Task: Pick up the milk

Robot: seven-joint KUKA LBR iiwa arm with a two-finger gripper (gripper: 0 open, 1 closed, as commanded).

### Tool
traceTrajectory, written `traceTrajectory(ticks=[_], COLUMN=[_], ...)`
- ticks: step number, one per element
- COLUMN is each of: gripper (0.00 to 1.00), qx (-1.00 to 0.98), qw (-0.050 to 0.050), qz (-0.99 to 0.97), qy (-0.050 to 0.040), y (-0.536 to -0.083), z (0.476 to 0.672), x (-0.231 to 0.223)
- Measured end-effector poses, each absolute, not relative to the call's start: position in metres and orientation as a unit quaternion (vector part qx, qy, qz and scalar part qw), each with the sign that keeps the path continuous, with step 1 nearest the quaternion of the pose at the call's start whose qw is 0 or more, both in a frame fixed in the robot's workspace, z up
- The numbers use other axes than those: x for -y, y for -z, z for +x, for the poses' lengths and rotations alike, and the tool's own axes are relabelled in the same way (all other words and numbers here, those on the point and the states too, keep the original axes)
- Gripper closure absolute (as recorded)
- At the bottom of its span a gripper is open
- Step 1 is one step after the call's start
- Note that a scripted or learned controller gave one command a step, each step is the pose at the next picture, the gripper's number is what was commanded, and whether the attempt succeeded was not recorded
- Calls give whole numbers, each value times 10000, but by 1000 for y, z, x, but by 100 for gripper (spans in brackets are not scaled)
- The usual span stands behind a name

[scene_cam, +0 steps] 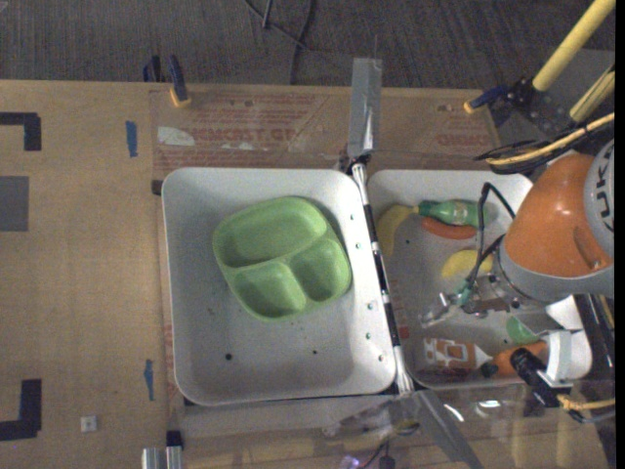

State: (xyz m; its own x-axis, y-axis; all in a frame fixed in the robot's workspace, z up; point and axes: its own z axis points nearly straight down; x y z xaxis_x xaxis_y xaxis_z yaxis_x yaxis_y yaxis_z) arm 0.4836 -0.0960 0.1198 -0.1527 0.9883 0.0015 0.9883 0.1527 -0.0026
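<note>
The arm (562,233) hangs over the right bin (415,262), its pincer (459,304) low inside; whether it is wide or narrow, I cannot tell. The milk carton (449,352) lies just below it, ungrasped, so the pick remains. Far left, the left bin (195,340) holds a green divided plate (281,257).

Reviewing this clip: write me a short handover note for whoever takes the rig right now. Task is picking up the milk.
Gripper: low inside the right bin, above its middle; nothing visibly held.
Milk: I take the small carton lying flat near the right bin's front edge to be it, just in front of the gripper.
Also in the right bin: a green bottle and yellow pieces, partly hidden by the arm.
Left bin: holds a green divided plate.
Done: approach into the bin.
Left: grasp and lift the carton.
</note>
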Motion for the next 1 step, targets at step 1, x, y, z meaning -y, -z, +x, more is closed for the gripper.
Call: traceTrajectory(ticks=[1], gripper=[0], qx=[6421], qw=[-1], qz=[-7666], qy=[-2], y=[-184], z=[479], x=[67])
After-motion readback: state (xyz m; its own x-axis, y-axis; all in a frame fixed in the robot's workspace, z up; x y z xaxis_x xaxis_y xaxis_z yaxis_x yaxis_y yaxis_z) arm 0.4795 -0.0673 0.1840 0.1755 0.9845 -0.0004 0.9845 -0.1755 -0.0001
